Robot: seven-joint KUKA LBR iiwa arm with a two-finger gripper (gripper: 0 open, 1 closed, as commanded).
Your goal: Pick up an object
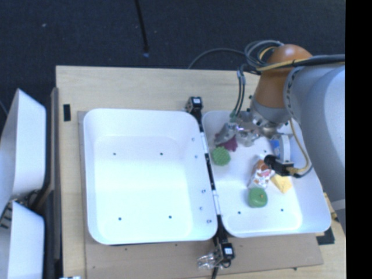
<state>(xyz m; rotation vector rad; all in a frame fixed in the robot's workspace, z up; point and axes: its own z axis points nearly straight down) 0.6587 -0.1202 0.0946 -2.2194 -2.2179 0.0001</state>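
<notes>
While the grey arm with the orange band reaches in from the right of the frame, the spatial picture in the camera view reads so:

Tool position: the two-finger gripper (237, 133) hangs over the upper left part of the right-hand shallow white bin (293, 217), close to the divide between the two bins.

Tool state: whether its tips are spread or pressed together I cannot tell; they are small and blurred, and a dark reddish-purple lump (230, 142) sits right at them.

Nearest thing: the round textured green ball (221, 156) lies just below and slightly left of the gripper, against the bin's left wall.

Key relation: from the tool, that ball is down-frame and a touch leftward, so by my judgement a short shift toward the lower left, then a descent, is what a grasp there calls for.

Long axis: the ball is round, so no orientation matters; the bin wall beside it may crowd one side.

Other candidates: a white and orange-red patterned object (263, 174), a pale yellow wedge (282, 183) and a smooth green rounded object (257, 198) lie toward the centre right of the bin, well apart from the gripper.

Left-hand white bin (93, 156): lies well left of the tool.

Task stage: judged as approach; nothing is visibly lifted.
</notes>
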